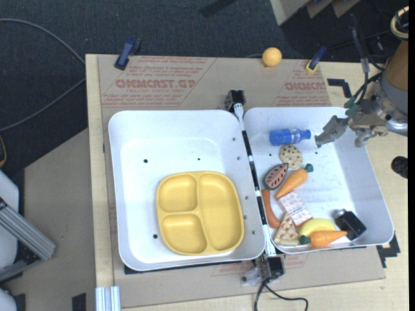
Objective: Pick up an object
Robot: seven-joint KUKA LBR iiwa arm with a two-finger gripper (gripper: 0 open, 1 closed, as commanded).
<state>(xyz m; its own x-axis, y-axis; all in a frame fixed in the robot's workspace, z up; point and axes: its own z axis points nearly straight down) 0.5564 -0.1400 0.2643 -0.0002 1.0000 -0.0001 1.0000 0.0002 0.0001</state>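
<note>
Gripper [329, 133] hovers over right shallow white plastic bin [363, 173], empty; we can't tell its opening. Left bin [130, 173] holds yellow three-compartment plastic tray [200, 211]. We see blue plastic bottle [288, 136] just beside gripper, orange toy carrot [292, 183] below.

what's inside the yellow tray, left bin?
All three compartments of the yellow tray show bare yellow plastic, with no items in them. The bin floor beneath the tray is covered, so anything under it can't be seen.
</note>
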